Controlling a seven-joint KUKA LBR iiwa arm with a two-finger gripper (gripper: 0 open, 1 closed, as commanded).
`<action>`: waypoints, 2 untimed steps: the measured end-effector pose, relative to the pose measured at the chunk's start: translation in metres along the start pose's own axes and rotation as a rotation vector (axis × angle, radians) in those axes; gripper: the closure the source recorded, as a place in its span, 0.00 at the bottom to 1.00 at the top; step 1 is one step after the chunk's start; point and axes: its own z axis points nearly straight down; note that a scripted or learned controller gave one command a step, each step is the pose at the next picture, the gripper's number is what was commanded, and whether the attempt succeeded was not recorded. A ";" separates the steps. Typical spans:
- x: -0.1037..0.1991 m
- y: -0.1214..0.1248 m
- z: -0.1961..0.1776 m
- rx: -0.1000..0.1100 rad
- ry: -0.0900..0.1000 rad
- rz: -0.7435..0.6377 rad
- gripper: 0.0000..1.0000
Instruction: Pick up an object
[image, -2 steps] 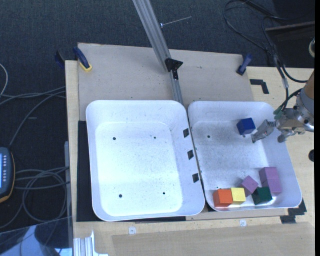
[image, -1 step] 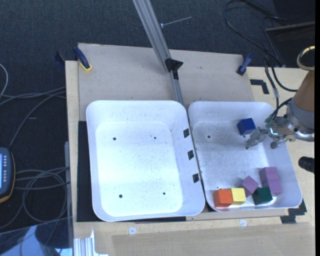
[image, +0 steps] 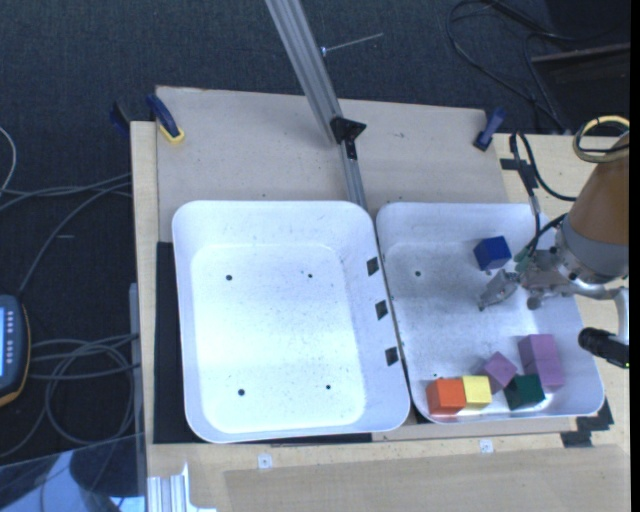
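You have the gripper (image: 512, 288) low inside the right bin (image: 440, 235), its fingers spread apart with nothing between them. The blue cube (image: 491, 251) sits just beside it, toward the bin's far wall, apparently not touching, though the view is poor there. Along the near wall you see an orange block (image: 447, 394), a yellow block (image: 476, 390), a small purple block (image: 500, 367), a green block (image: 523, 391) and a taller purple block (image: 543, 358), crowded into the near right corner. The middle and left of that bin's floor lie open. The left bin (image: 200, 240) offers wide bare floor up to every rim.
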 end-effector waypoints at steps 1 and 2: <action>0.000 0.002 -0.014 -0.009 -0.002 -0.001 1.00; 0.007 -0.001 -0.062 -0.013 -0.005 -0.002 1.00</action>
